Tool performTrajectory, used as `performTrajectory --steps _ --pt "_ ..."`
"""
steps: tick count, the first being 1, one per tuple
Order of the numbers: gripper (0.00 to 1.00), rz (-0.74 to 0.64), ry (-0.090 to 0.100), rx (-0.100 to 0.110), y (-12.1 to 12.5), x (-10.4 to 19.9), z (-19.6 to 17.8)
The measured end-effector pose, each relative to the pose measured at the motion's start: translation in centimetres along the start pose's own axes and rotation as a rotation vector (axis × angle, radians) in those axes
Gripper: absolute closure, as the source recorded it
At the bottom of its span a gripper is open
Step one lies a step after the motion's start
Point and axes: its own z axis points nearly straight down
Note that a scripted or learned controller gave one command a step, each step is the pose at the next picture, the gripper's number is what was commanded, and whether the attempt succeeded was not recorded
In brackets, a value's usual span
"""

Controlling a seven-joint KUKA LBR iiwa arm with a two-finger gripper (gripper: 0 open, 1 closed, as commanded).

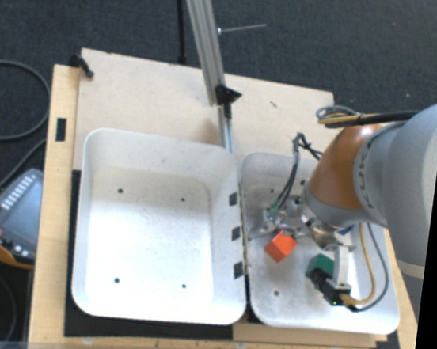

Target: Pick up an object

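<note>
While the bench (pixel 149 97) sits on dark carpet (pixel 341 34), the end effector's (pixel 285 228) opening over the right bin (pixel 285 308) cannot be told.

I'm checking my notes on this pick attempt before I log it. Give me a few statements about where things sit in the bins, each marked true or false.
1. The orange block lies in the bin on the view's left. False: it lies in the right bin.
2. A green object shares the right bin with the orange block. True.
3. The green object is stacked on the orange block. False: it lies beside the block, apart from it, toward the view's right.
4. The gripper is over the right bin, next to the orange block. True.
</note>
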Motion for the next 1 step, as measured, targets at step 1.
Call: performTrajectory --steps 1 --pt "0.00 0.003 0.001 0.003 -3.33 -0.60 -0.03"
